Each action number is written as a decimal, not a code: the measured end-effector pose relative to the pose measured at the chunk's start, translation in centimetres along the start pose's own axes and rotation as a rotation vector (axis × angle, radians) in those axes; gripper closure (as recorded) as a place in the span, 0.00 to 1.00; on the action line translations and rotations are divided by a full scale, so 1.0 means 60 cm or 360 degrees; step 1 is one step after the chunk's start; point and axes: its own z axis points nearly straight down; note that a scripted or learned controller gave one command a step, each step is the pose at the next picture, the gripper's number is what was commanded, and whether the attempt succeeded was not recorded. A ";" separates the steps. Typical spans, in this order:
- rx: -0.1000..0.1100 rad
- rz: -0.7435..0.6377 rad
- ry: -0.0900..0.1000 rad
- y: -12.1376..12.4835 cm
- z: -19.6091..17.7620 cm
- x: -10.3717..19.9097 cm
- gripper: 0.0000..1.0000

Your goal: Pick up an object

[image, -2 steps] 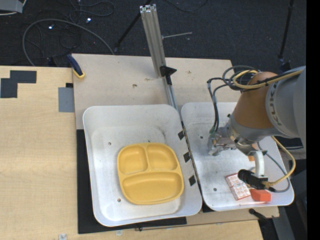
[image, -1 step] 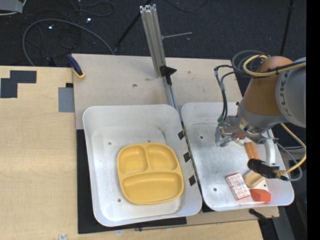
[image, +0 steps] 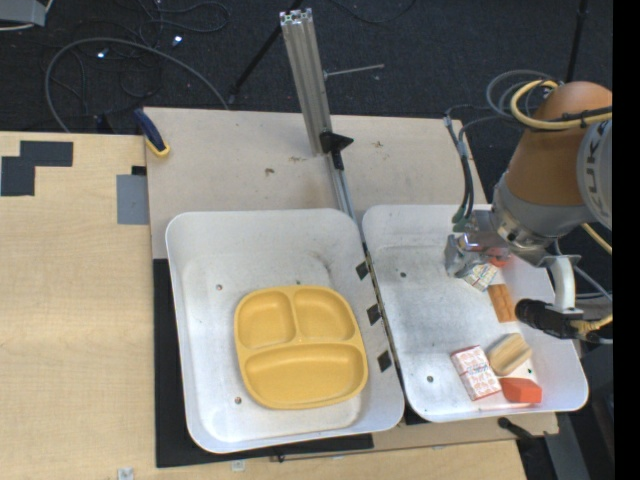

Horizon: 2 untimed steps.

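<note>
Two white bins [image: 200, 268] are sitting side by side on the bench. At right, the gripper [image: 478, 266] is hovering over a small silver-wrapped packet [image: 482, 275] with red markings. Its grip cannot be told.

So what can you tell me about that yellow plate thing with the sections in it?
The yellow plastic divided tray is a rounded rectangle with three compartments: two smaller ones along its far side and one wide one along its near side, split by raised ridges. It looks smooth, matte and has nothing in it. It lies flat, turned slightly askew, on the floor of the left shallow white bin, a little toward the near side. Only the bin touches it.
</note>
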 end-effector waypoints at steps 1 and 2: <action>0.0008 -0.0005 0.0004 -0.034 -0.019 0.071 1.00; 0.0009 -0.0008 0.0005 -0.057 -0.039 0.159 1.00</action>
